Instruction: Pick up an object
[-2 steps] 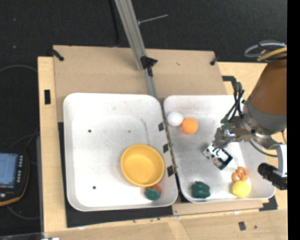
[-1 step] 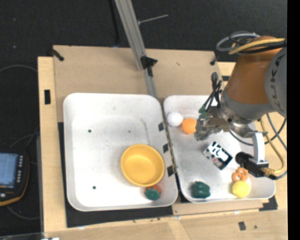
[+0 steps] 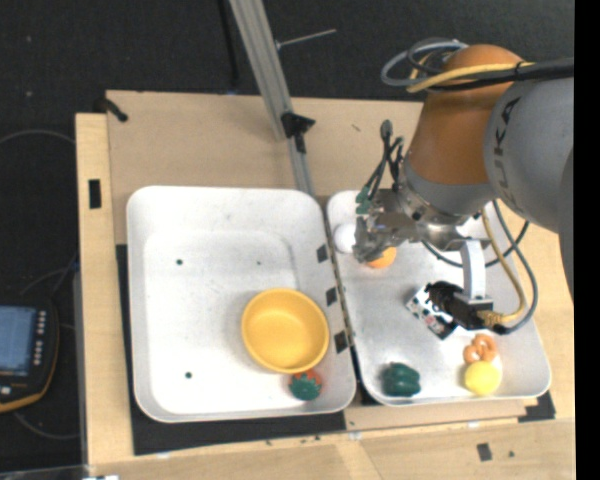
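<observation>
My gripper hangs low over the far left part of the right bin. Directly under it, an orange round object peeks out, touching or nearly touching the gripper. A small white object lies just left of the gripper, against the bin's wall. The arm's body hides the bin's far side.
A green object and a yellow and orange toy lie at the right bin's front. The left bin holds a yellow bowl and a small green and red thing at its front right corner. A slanted metal rail rises behind the bins.
</observation>
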Controlling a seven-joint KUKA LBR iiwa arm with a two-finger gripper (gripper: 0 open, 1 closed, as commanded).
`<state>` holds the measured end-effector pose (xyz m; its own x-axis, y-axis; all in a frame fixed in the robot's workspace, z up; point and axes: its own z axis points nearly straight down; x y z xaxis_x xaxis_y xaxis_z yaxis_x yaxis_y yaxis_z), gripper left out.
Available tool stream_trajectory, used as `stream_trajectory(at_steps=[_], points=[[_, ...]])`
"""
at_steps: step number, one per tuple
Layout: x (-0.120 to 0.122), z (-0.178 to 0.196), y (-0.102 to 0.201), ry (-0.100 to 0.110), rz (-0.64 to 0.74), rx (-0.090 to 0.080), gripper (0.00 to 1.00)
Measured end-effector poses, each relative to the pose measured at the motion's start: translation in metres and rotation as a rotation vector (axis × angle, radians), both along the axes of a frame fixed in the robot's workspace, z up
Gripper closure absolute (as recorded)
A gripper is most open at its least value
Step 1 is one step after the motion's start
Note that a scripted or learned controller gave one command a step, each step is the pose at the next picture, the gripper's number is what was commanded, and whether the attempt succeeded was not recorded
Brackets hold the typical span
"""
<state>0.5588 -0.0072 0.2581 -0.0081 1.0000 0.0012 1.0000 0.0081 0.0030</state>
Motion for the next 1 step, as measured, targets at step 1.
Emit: stream_trajectory(at_steps=[1], points=[[0.027, -0.0153, 0.0464, 0.002, -0.002, -0.001, 1.0]])
